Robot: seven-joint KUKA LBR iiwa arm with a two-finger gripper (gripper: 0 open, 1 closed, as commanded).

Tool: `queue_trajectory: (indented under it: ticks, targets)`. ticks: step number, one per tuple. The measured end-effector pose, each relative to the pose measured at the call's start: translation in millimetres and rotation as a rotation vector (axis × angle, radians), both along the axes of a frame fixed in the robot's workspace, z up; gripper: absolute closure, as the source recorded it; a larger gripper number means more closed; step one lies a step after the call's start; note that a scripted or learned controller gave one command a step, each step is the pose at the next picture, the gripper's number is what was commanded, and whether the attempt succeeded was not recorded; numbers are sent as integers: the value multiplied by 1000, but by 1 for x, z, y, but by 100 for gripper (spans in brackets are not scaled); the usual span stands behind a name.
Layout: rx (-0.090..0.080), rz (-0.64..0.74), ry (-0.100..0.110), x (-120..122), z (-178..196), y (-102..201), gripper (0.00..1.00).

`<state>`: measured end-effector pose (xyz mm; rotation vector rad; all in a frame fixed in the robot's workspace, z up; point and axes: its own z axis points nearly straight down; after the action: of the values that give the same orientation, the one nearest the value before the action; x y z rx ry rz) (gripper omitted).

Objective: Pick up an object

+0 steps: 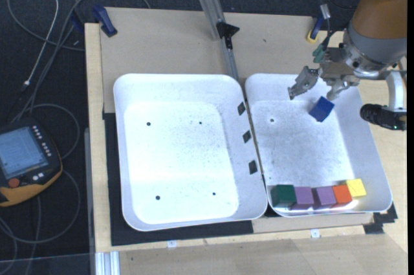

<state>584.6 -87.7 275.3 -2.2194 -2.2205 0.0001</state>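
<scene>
While a blue cube [321, 109] lies tilted at the far side of the right bin [294, 149], the gripper [314, 87] is seen spread open just above it. Centring before closing is advised. Four further cubes [317, 195] are lined along the near wall.
</scene>
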Motion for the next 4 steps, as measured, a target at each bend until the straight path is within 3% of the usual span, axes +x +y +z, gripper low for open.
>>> queue_trajectory:
  ticks: [1, 2, 3, 4]
  targets:
    - [-7, -9, -7, -40, 35, -78, 0]
    - [-4, -2, -1, 31, -8, -124, 0]
    - [4, 5, 7, 42, -86, -68, 0]
    - [-5, 2, -16, 59, -153, -101, 0]
